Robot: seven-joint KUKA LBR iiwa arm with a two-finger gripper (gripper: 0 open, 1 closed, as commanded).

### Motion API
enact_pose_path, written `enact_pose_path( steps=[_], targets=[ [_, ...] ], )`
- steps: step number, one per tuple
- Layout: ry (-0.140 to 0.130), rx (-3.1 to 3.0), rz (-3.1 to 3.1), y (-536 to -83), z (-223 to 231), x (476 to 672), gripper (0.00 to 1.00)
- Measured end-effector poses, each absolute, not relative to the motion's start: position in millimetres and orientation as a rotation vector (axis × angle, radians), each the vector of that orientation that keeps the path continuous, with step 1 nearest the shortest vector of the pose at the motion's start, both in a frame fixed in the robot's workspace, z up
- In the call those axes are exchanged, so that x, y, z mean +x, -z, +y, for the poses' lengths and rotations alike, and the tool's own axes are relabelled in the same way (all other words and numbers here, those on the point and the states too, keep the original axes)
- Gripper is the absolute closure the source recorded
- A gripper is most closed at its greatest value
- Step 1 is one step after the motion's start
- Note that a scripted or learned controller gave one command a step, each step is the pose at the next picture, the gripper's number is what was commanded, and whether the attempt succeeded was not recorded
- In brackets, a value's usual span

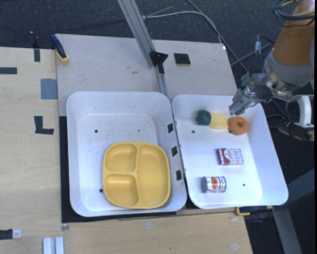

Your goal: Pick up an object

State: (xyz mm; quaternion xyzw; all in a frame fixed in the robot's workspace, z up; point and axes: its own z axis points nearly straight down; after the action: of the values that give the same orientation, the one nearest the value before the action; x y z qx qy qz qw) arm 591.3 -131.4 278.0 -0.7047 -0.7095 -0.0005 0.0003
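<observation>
Gripper (237, 108) hangs just above the donut (238, 125) in the right bin (269, 157); jaw state cannot be determined. Centre over donut, descend vertically, avoid the yellow block (219, 121).

A yellow divided plate (137, 174) lies in the lower part of the left bin (81, 115), its compartments facing up; a slanted metal rail (139, 28) runs from the top of the frame down to the seam between the bins; a small black square (182, 59) sits on the grey board (110, 62) just right of the rail; a blue and yellow clamp (59, 48) grips the board's upper left corner; dark tape marks (42, 125) dot the wooden counter (20, 157) at the left; thin cables (200, 17) cross the dark floor (211, 4) at the top.
</observation>
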Motion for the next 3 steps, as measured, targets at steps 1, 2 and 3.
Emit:
enact_pose_path(
  steps=[1, 2, 3],
  targets=[
    [0.000, -2.214, -2.228, -277.5, -83.9, 601.2, 1.00],
    [0.000, -2.214, -2.228, -276.9, -34.3, 606.3, 1.00],
    [0.000, -2.213, -2.227, -274.6, 17.3, 610.1, 1.00]
  ],
)
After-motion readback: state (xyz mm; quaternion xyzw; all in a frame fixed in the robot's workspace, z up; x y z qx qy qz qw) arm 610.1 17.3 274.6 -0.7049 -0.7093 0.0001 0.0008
